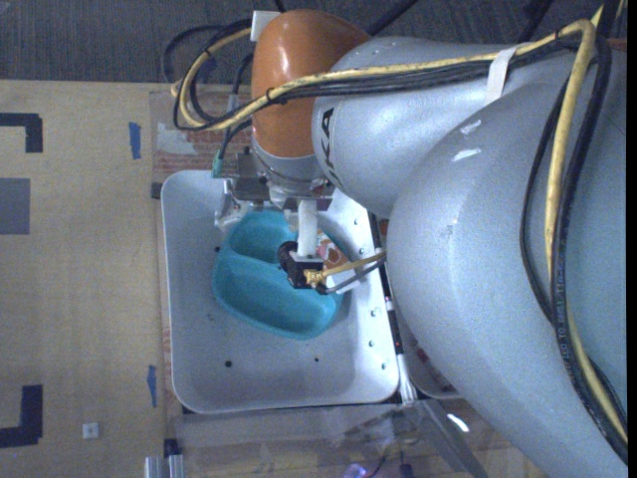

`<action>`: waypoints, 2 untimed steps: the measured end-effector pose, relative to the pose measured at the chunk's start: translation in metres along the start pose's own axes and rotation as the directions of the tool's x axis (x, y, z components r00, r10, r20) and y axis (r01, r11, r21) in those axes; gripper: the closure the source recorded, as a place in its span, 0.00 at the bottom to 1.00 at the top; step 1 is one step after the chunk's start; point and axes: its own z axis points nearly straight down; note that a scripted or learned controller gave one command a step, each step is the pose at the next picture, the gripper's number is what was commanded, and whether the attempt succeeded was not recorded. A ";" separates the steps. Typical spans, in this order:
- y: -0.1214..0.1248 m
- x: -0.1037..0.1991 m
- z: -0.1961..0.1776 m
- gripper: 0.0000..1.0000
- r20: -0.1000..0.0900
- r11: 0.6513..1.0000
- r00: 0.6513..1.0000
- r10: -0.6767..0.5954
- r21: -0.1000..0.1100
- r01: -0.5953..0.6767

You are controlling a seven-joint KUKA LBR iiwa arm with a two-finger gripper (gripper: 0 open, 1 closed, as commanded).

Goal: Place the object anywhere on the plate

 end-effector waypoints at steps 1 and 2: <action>0.032 -0.021 -0.115 0.00 0.000 0.999 0.999 -0.036 0.000 0.036; 0.057 -0.050 -0.136 0.00 0.000 1.000 1.000 0.023 -0.002 -0.023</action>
